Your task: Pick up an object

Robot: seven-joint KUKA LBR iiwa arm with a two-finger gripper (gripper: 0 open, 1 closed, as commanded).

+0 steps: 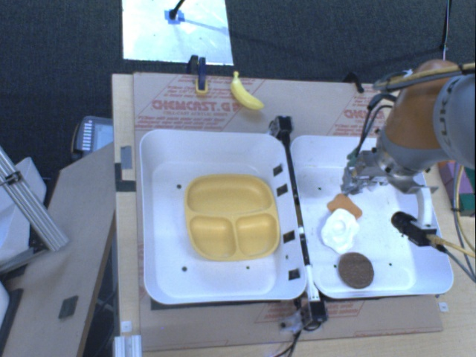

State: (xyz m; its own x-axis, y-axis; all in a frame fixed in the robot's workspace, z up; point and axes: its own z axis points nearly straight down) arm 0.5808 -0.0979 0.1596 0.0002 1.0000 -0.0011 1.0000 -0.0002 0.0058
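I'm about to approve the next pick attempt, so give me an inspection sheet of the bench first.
Surface: left bin and right bin, white, side by side on a printed board.
Job's things: right bin holds orange piece, white lump touching it, brown disc apart; left bin holds yellow divided plate.
Clutter: banana on the board behind the bins.
Grippers: gripper over the right bin, just behind the orange piece.
Cables: dark cables at the wrist; wire bundle at the bins' front seam.
Surroundings: shiny panel behind; grey device left.
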